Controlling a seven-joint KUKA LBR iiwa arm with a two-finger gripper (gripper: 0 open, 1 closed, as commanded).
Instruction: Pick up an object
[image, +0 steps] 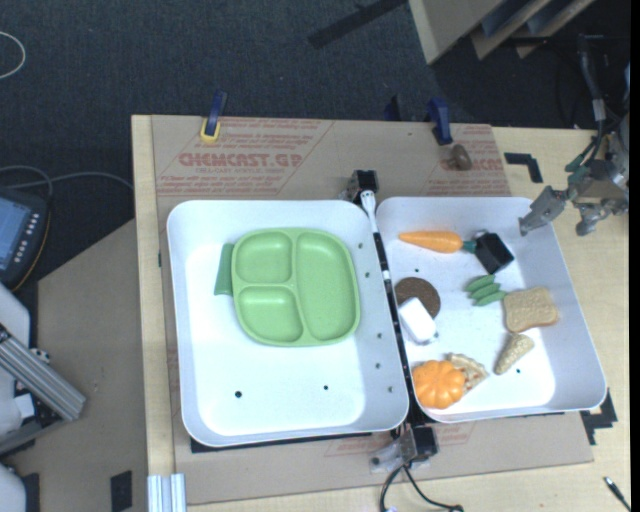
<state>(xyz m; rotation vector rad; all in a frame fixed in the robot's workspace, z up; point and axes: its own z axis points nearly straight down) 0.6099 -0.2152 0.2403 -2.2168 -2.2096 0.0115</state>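
Objects for picking all lie in the right bin (580, 345): a carrot (432, 240) near the back, a small black block (492, 252) just beside its tip, a green pod-like piece (484, 290), a slice of bread (529, 309), a tan wedge (514, 353), a brown disc (419, 294) with a white piece (417, 321) lying against it, and an orange pumpkin (439, 384) at the front corner. The left bin (190, 330) carries a green divided tray (296, 286), which you can leave alone. Your gripper (566, 205) hangs at the right bin's back right corner, its fingers spread wide and nothing between them. Choose something that stands apart: the slice of bread and the tan wedge each have bare floor around them, while the carrot touches the black block and the pumpkin crowds the bin wall. Centre above the piece, turn the fingers across its narrow side, come straight down, and close only once both fingers flank it. Flat pieces will likely slip, so go low.
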